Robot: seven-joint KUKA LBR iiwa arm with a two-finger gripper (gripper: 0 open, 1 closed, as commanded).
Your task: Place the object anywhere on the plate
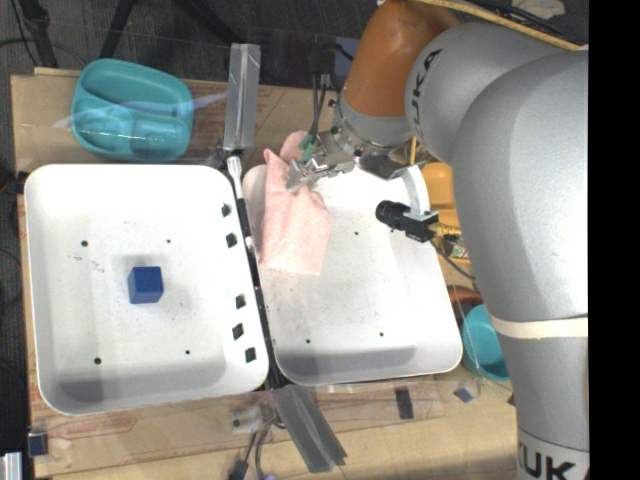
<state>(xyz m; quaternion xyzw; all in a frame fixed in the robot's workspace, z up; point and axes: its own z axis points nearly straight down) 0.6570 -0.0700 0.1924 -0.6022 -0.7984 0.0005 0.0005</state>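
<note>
Cloth up in the claw, over the right bin's far-left corner.

The gripper (312, 166) is clenched on the top of the pink cloth (295, 223), and the cloth hangs down from the fingers, draping long and limp toward the floor of the right bin (400, 318), close to the divider between the two bins. The orange band (395, 53) sits just above the wrist, with the big grey arm (520, 218) filling the right side. Over in the left bin (60, 298), a small blue cube (146, 283) sits alone on the white floor, well apart from the cloth. A teal dish (130, 108) lies on the bench beyond the left bin.
</note>
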